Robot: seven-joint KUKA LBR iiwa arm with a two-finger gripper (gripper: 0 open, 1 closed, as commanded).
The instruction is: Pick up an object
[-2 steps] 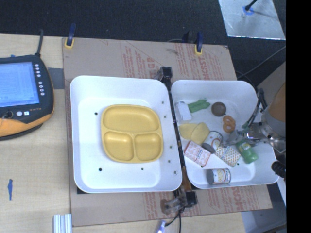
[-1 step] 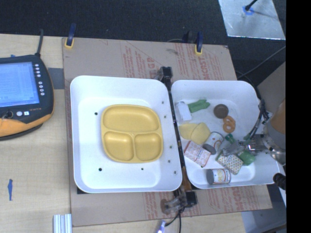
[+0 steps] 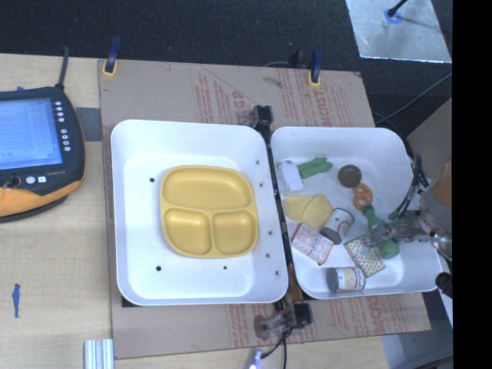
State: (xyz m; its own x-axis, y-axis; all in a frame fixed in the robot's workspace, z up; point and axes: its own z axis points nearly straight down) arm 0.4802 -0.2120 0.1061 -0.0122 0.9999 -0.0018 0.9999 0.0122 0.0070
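Looking across the counter [image 3: 54,283], we see a cardboard sheet [image 3: 231,91] carrying two glossy white bins. The left bin [image 3: 131,275] holds a smooth yellow sectioned tray [image 3: 208,210]. The right bin [image 3: 384,141] holds the candidates for picking: a pale yellow wedge [image 3: 309,207], a checked packet [image 3: 312,244], a patterned packet [image 3: 364,257], a small can [image 3: 347,279] lying down, a green piece [image 3: 314,167] and a brown disc [image 3: 349,175]. The gripper [image 3: 407,225] sits at that bin's right rim, blurred; whether it is released or clenched we cannot tell. We judge the can or wedge the best choice: rigid, apart from clutter, unlike the flat packets.
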